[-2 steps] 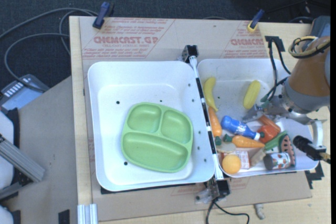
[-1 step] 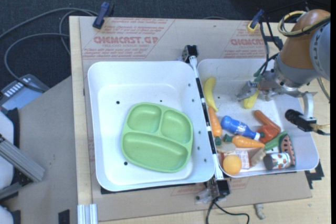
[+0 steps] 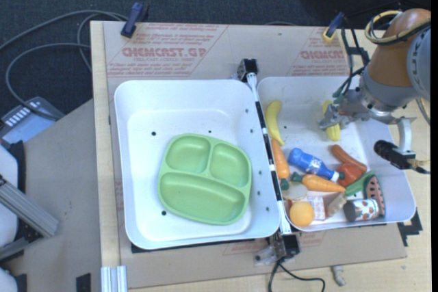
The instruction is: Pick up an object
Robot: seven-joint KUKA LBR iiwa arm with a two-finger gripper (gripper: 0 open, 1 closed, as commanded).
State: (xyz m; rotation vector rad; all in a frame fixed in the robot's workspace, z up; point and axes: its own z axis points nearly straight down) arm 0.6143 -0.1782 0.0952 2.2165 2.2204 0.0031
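My gripper [image 3: 334, 118] reaches down into the back of the right bin [image 3: 301, 94] from the right. A small yellow object [image 3: 333, 130] lies right under its tip; whether it is held is unclear. In front of it lie a blue bottle [image 3: 309, 162], a red sausage-shaped toy [image 3: 349, 156] and an orange carrot [image 3: 321, 182]. A banana [image 3: 274, 120] lies along the bin's left wall, with a second orange carrot [image 3: 279, 161] just below it.
An orange ball [image 3: 301, 213], a small can [image 3: 361, 209], a watermelon slice [image 3: 367, 185] and other small toys crowd the right bin's front. The left bin [image 3: 137, 113] holds a green divided plate [image 3: 205, 178]. A black clip [image 3: 248, 68] sits where the bins meet.
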